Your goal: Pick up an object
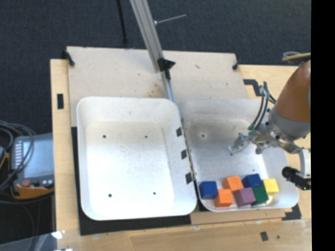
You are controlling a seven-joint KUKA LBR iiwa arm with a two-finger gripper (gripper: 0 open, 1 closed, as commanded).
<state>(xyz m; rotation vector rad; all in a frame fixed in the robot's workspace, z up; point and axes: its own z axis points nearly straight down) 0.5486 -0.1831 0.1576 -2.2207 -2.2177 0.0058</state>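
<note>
Arm (pixel 294 101) comes in from the right, grey with the orange section up top, wrist over the right bin (pixel 220 119). Hand (pixel 236 146) hangs above the bin's middle, pointing left, over bare floor and well apart from the blocks; nothing visible between its fingers. Can't tell whether the fingers are apart or together, too small and blurred at this angle. Green and dark cables run down the wrist. All the blocks are bunched in the right bin's near corner, touching or just beside each other: blue block (pixel 208 189) at the left end, orange block (pixel 224 197) just right of it on the near side, second orange block (pixel 234 182) behind that, purple block (pixel 244 196) next, green block (pixel 260 194) right of purple, second blue block (pixel 253 180) behind green, yellow block (pixel 270 186) at the right end. Left bin (pixel 89 114) sits beside the right one, edges meeting at the centre divider with small dark clips. Both bins on the desk (pixel 60 140), pale wood, with a light board under the far side. A slanted aluminium rail (pixel 146 25) rises from the far middle of the desk. A pendant with cables (pixel 31 163) lies off the desk's left edge.
</note>
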